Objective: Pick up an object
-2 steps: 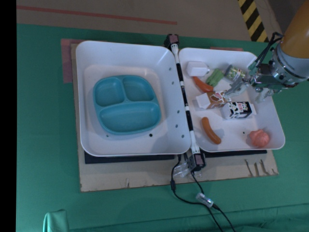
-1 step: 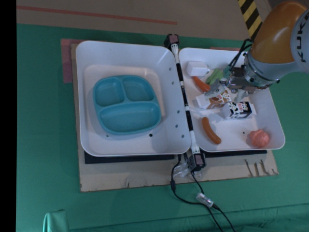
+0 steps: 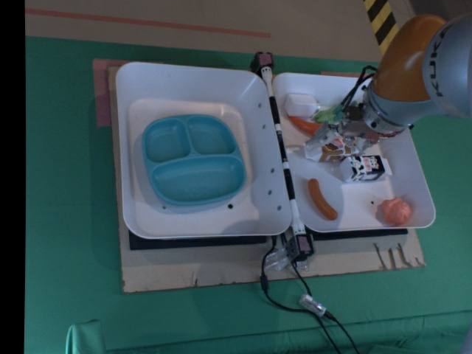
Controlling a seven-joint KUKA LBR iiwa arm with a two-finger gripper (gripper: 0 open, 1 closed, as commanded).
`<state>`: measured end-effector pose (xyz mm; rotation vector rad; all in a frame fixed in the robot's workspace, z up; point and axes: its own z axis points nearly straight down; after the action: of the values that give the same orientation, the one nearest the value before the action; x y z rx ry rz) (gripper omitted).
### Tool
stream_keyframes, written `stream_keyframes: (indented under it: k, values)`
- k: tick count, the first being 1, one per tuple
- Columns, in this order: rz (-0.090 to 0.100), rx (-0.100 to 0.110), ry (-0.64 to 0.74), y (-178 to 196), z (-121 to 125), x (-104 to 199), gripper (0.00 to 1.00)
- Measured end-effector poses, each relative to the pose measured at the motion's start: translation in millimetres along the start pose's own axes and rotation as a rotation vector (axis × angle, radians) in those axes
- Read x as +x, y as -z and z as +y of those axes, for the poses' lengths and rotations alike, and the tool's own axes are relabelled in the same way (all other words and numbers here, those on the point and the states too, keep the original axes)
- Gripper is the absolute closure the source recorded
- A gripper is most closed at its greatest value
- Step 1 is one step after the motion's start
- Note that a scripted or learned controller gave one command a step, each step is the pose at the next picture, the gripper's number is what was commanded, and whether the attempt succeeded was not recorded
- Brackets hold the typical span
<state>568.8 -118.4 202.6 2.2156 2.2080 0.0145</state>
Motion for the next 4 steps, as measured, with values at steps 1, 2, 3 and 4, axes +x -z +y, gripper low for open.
stream_keyframes:
  k: [1, 2, 3, 4]
  values:
    - [-0.001, -0.01, -0.003, 14.6, 2.5, -0.9, 1.0]
    - [0.002, 0.011, 0.001, 109.1, 9.6, 34.4, 1.0]
    - [0.003, 0.014, -0.001, 129.4, -35.7, 34.1, 1.0]
    - [-0.001, 0.01, -0.001, 123.1, 1.6, 10.9, 1.0]
